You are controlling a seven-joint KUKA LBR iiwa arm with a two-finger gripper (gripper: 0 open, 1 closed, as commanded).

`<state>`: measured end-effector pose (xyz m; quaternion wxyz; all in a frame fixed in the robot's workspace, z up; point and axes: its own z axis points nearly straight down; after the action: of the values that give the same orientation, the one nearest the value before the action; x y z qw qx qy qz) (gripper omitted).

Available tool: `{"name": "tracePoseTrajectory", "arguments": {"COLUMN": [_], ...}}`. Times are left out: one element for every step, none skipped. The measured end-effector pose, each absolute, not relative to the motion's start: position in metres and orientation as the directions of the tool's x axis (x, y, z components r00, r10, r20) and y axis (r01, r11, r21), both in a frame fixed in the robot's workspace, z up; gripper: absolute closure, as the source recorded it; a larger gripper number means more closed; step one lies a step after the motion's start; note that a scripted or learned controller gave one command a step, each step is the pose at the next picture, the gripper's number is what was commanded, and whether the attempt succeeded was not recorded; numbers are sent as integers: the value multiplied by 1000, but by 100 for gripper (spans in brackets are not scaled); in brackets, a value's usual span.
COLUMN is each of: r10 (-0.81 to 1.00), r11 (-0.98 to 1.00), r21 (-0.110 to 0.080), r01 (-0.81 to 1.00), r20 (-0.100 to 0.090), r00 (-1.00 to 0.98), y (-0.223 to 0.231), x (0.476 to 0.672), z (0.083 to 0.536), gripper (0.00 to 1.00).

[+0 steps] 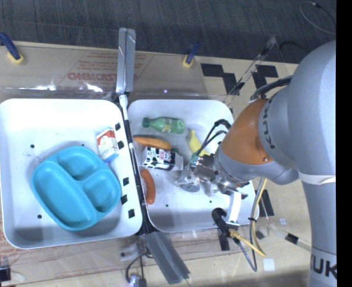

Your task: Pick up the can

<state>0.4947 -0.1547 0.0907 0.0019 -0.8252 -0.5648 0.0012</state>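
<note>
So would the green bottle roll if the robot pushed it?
Probably: the bottle lies on its side on the bin's flat floor, so a sideways nudge could roll it. It looks like small plastic, so it is likely light. Its round, shiny body might slip in a grip.

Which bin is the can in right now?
The left bin: the can lies tipped by the blue tray.

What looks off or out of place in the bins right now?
Nothing looks spilled or broken. The can lies tipped in the left bin, wedged between the blue tray and the divider, while the gripper is over the right bin, away from it.
</note>
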Motion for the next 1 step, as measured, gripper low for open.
{"name": "tracePoseTrajectory", "arguments": {"r10": [934], "r11": [-358], "r21": [-5], "r01": [934], "r20": [-1], "r00": [358], "y": [-154], "x": [495], "z": [100], "gripper": [100]}}
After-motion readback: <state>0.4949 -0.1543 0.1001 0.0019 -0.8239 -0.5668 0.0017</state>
